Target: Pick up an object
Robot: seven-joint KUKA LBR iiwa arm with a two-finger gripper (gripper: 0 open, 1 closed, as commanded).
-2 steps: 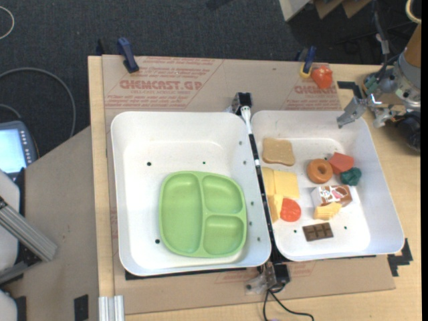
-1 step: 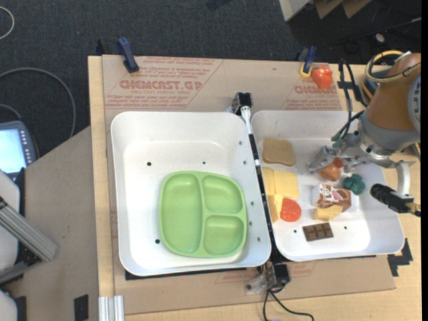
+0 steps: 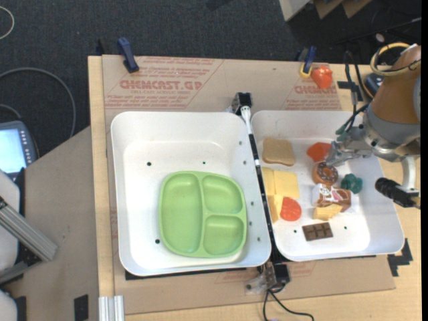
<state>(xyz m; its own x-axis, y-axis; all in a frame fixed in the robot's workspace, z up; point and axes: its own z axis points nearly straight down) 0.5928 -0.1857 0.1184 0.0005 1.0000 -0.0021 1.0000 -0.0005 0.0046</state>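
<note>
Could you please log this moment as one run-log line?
arm: over right bin | pincer: above donut | held: nothing seen | green tray: left bin

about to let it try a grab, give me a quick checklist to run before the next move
1. Tool is over the right bin: ok.
2. Something lies right under it: ok, a round donut, an orange piece beside it.
3. Target stands apart from its neighbours: not ok, the food is crowded.
4. Tool holds something: cannot tell.
5. Green tray lies in the left bin, away from the arm: ok.
</note>
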